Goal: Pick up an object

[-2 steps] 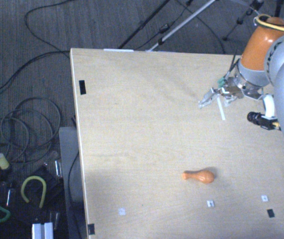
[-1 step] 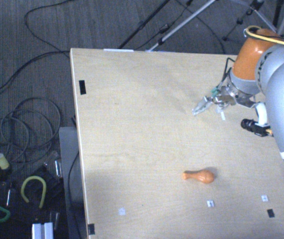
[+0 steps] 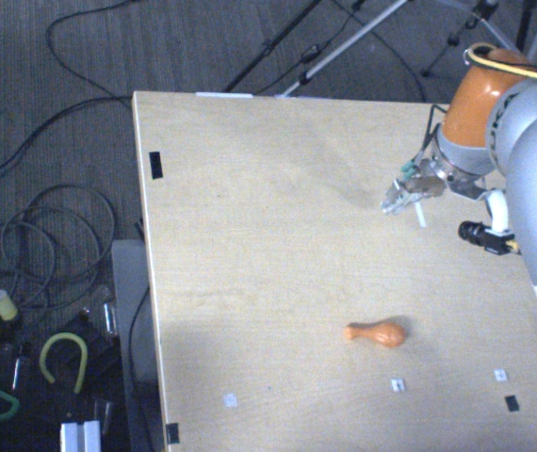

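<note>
The tool (image 3: 402,199) is hovering, grip state unclear, well apart from an orange gourd (image 3: 378,333); seemingly light, smooth, best gripped mid-body.

No legible text, label, brand, number or sign is found: the small black and white markers (image 3: 156,165) on the worktop (image 3: 278,215) carry nothing that can be read.
</note>
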Controlling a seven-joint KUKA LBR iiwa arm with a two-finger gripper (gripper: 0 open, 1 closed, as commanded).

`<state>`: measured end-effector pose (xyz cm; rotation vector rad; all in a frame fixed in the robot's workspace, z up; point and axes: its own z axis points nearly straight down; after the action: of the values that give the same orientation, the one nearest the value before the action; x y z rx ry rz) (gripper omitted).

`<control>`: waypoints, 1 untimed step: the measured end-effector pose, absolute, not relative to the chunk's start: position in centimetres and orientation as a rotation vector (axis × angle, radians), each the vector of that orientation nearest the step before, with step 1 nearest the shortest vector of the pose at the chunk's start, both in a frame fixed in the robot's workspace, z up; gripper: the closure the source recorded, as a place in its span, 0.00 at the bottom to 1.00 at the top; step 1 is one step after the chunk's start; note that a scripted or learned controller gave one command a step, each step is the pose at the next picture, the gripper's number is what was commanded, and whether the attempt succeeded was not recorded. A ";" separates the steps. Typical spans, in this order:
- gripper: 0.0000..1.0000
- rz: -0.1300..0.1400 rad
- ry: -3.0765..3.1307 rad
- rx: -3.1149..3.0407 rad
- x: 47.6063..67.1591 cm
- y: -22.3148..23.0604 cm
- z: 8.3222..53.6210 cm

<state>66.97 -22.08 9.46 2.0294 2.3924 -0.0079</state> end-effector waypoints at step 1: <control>0.00 -0.009 2.393 2.030 67.0 -22.1 9.4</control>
<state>66.95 -22.08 9.40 2.0298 2.3929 -0.0090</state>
